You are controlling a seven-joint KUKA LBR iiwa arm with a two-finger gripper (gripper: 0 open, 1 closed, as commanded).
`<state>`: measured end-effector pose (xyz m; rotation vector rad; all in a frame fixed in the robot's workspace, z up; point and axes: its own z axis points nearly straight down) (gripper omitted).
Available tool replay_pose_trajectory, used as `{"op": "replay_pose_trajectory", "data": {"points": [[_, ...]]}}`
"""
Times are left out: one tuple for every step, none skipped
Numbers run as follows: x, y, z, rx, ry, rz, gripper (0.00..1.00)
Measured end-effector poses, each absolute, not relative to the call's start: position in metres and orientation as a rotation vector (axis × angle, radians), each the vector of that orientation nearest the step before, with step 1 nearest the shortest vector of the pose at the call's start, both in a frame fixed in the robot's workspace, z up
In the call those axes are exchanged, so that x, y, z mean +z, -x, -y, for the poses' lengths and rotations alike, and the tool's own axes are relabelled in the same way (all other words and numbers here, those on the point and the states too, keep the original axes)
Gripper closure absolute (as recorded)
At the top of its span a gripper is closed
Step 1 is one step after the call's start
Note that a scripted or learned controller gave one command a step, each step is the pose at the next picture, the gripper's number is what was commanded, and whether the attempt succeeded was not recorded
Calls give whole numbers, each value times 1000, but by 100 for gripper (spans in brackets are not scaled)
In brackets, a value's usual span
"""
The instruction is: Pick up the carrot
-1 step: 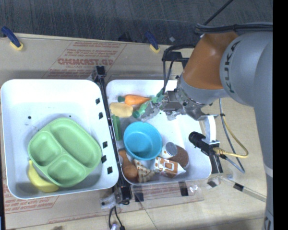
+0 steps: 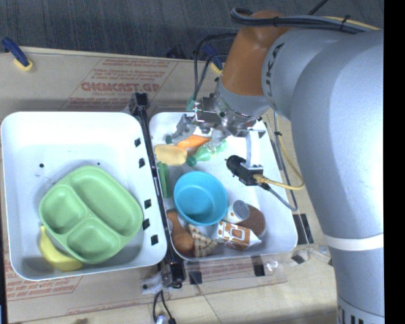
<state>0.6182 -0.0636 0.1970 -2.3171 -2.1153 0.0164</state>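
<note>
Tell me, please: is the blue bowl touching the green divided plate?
Apart. The camera view shows the blue bowl in the right bin and the green divided plate in the left bin, with both bin rims between them.

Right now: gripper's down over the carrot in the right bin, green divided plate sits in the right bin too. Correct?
One thing is off. The green divided plate lies in the left bin, not the right one. The rest stands: the camera view shows the gripper down over the carrot at the far end of the right bin.
</note>
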Motion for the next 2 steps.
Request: {"op": "replay_pose_trajectory", "data": {"points": [[92,-633,144,23,2552,1812,0],[90,-639,97,53,2754,1490,0]]}}
